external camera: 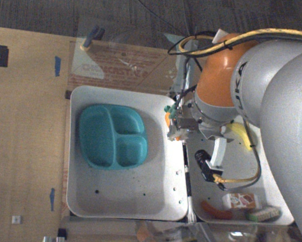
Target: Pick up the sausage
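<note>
The task has hardly begun, judging by how things lie. The sausage (216, 210), a reddish-orange link, lies flat on the floor of the right bin (201, 193), in the corner nearest the camera and close to the wall it shares with the left bin (121, 191). Nothing grips it and nothing touches it from above. Just beside it sit a red-and-white packet (242, 200) and a green-and-white item (264, 213) that is too small to name.

The claw (176, 127) hangs at the far end of that shared wall, well apart from the sausage. The wrist and its fittings crowd it, so whether it stands wide or narrow cannot be told, and nothing can be seen held in it. A small orange-and-green object (167, 112), possibly a toy carrot, shows right next to it. A yellow piece like a banana (240, 134) lies partly under the arm in the right bin.

The left bin carries a teal divided plate (114, 136), which plays no part in the job. The worktop (20, 130) around the bins bears only tape marks.

Almost everything is left to do. The claw has to travel along the right bin toward the near corner, line up across the sausage's narrow width, come down, close and lift. The neighbouring packet leaves little room on one side, so the approach looks tighter there.
</note>
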### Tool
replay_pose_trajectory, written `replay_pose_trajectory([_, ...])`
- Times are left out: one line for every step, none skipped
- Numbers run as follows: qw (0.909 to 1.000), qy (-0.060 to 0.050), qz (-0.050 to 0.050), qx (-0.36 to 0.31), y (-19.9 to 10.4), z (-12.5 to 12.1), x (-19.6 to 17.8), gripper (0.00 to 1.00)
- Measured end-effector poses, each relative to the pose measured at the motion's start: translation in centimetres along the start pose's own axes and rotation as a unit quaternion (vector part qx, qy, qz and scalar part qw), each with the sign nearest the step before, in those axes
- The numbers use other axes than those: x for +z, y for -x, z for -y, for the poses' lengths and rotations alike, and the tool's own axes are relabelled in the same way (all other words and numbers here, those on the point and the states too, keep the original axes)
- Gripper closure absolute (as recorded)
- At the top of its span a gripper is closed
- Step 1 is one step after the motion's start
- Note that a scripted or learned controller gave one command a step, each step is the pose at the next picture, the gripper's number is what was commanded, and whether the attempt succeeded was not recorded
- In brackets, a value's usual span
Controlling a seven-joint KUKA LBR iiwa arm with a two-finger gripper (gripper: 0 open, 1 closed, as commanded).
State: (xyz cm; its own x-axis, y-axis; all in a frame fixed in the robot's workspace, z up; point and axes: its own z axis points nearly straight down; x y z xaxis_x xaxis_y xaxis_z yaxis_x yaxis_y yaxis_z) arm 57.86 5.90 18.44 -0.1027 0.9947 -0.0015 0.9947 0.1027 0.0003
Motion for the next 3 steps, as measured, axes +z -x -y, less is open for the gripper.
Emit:
replay_pose_trajectory([0.9912, -0.001, -0.001, -0.133, -5.6, -0.7, 3.5, 1.0])
replay_pose_trajectory([0.9904, -0.01, 0.003, 0.138, -10.6, -2.8, 8.8, 1.0])
replay_pose_trajectory([0.9916, 0.001, 0.0, -0.129, 0.5, 0.8, -0.1, 1.0])
